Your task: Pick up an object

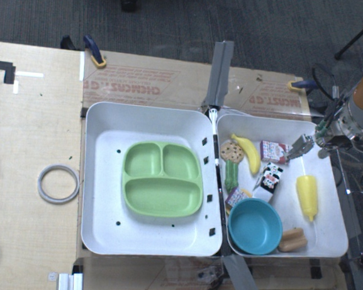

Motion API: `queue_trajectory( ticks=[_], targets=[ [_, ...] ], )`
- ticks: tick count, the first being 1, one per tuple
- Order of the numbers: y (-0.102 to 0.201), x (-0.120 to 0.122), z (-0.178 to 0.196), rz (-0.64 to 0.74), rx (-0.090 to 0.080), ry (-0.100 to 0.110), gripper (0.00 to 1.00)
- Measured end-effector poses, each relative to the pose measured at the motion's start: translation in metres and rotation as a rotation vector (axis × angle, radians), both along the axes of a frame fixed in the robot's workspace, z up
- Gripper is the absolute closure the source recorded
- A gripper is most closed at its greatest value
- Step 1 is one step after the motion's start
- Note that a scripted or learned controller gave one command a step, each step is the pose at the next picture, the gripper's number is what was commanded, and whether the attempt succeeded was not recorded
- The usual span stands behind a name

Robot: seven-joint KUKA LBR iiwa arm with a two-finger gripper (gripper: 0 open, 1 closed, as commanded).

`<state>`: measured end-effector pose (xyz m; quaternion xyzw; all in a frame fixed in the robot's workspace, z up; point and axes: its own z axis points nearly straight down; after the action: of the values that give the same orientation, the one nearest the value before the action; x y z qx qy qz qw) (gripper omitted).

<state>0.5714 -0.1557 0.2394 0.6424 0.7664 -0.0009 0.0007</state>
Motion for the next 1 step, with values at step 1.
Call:
queue_trajectory(
  ticks=[1],
  targets=[
    [0.0313, 0.0498, -0.0739, 0.249, 0.001, 0.0, 0.0]
  ],
)
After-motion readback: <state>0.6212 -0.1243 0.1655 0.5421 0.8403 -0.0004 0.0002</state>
